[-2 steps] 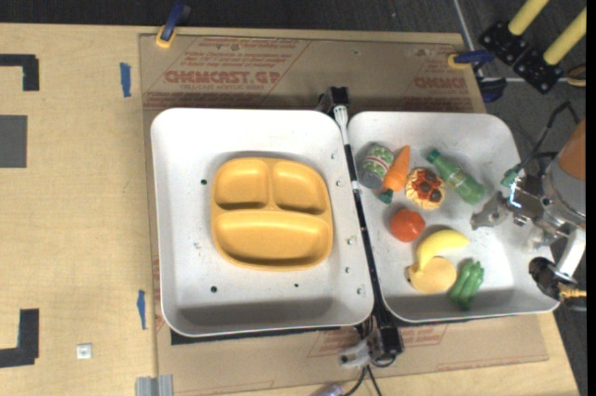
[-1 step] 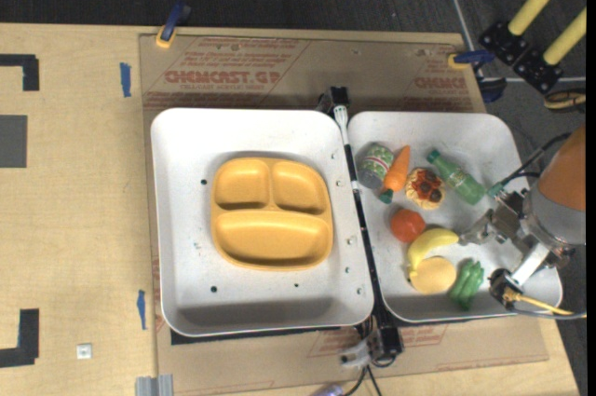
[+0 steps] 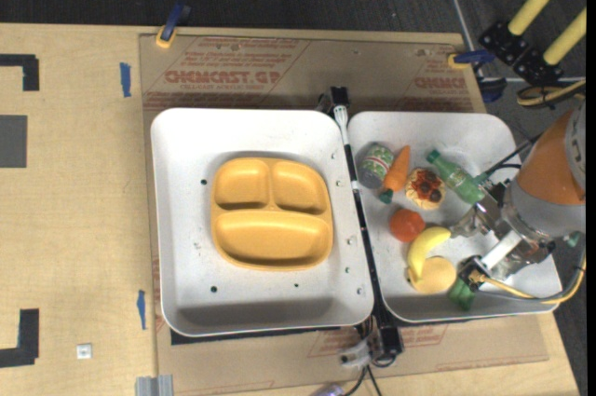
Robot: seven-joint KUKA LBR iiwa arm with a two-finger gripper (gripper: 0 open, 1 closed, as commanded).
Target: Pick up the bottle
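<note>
The left bin [image 3: 177,198] held a yellow divided tray [image 3: 273,211]. In the right bin [image 3: 494,120], the arm [image 3: 549,180] entered from the frame's right. Its gripper [image 3: 481,219] sat just beside the green bottle [image 3: 458,178], likely lining up; released or clenched, I couldn't tell. The bottle lay flat at mid-bin, slanting, with its cap pointing upper left.

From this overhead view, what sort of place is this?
Probably a lab robot pick-test bench: two white bins on cardboard, toy food and a green bottle in the right one, grey-orange arm above it.
</note>
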